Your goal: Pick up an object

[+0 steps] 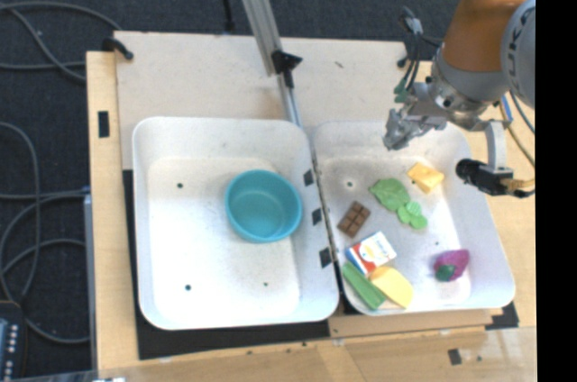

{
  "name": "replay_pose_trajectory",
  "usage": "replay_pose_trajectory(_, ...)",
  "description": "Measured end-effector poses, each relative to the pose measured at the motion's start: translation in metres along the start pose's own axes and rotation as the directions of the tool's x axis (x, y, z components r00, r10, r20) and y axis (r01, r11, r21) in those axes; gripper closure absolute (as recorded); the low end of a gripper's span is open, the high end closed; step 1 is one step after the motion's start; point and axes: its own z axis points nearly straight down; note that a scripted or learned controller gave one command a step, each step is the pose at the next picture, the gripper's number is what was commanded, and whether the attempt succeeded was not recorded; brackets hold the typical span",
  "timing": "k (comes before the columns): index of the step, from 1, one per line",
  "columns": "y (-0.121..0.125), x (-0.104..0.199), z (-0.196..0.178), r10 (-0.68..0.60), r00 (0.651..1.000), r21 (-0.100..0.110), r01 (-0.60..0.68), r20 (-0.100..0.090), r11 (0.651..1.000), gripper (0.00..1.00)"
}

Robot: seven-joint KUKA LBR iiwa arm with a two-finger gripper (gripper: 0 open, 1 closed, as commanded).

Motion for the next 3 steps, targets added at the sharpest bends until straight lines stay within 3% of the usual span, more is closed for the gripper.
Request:
replay_pose_trajectory(1,-0.012,0.042,0.005,0.001,1.000,0.002,-0.001,0.001,1.000,1.00)
replay_pose_trajectory(3,-0.039,0.154,0.006,-0.002,1.000,0.002,0.002,-0.001,1.000,1.00)
